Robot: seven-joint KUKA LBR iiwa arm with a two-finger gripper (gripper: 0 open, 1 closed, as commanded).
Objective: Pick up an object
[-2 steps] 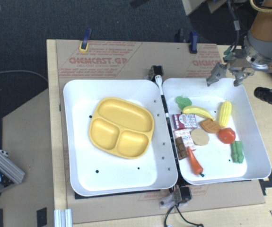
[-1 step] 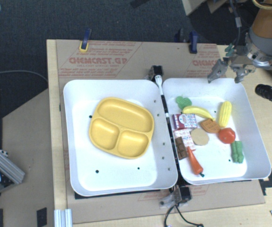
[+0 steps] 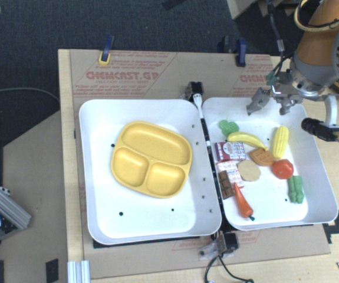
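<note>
Closest to the camera in the right-hand shallow white bin [image 3: 319,208] there's an orange plastic carrot [image 3: 243,201] lying at a slant, with a dark brown chocolate-bar piece [image 3: 226,183] just beside it on the left. A green plastic pepper-looking piece [image 3: 296,189] sits near the bin's right wall. A bit further back you get a round beige cookie-like disc [image 3: 250,171], a red plastic tomato [image 3: 283,168] and a small maroon-and-white printed packet [image 3: 229,151], all bunched close together. Behind those are a yellow plastic banana [image 3: 246,139], a yellow corn cob [image 3: 280,141] lying roughly upright in the view, and a little green leafy piece [image 3: 229,127]. Over in the left-hand white bin [image 3: 98,158] there's just a yellow three-compartment plastic plate [image 3: 151,158], well apart from the toy food. At the far edge of the right bin the grey two-finger gripper [image 3: 272,104] hangs above the rim, fingers spread apart with nothing between them, just behind the corn and banana.
</note>
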